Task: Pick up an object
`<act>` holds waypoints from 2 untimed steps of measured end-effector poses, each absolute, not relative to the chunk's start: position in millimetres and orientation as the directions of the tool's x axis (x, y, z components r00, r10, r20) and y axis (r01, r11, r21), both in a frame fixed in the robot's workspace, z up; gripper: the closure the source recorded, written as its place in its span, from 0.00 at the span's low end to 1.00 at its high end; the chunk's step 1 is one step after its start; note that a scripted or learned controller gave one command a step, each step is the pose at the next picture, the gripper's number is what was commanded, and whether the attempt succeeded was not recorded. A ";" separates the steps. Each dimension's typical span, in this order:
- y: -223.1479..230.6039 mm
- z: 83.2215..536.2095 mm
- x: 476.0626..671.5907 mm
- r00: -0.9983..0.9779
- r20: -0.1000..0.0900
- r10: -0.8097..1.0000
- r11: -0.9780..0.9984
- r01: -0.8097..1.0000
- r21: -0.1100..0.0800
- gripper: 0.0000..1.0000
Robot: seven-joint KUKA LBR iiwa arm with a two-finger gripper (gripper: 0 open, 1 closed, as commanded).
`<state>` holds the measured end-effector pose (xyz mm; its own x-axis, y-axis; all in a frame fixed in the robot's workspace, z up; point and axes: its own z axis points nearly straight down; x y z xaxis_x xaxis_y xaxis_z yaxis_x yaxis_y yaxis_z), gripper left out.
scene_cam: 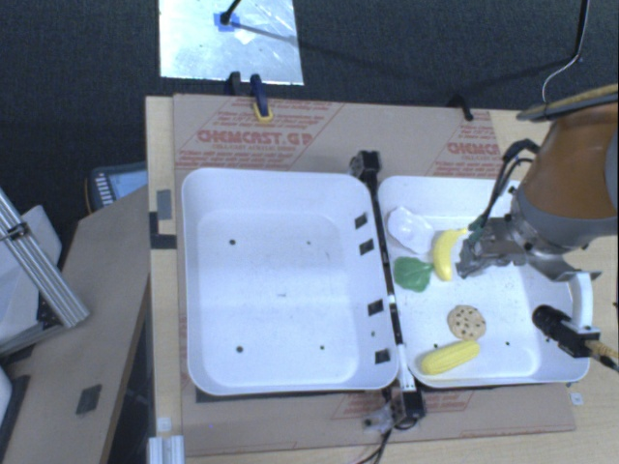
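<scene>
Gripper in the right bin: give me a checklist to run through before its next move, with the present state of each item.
1. Gripper is over the right bin: ok.
2. A target lies close: the banana is right beside the gripper: ok.
3. Something sits between the fingers: cannot tell.
4. Neighbours clear of the banana: the green piece and the white piece touch or nearly touch it: not ok.
5. Other options lie apart: the cookie and the yellow corn-like piece: ok.

Both white bins (280, 278) are evenly lit from overhead, glare is caught on a foil sheet (230, 27), and detail is rendered soft and grainy.
</scene>
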<state>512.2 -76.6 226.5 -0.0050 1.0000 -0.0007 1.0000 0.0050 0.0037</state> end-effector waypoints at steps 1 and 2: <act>-43.5 359.8 499.0 -0.009 0.001 1.000 0.009 1.000 0.018 1.00; 14.7 473.8 487.2 -0.010 0.002 1.000 0.010 1.000 0.017 1.00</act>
<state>487.2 14.7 473.8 -0.0099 0.9999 0.0021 0.9998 0.0099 0.0168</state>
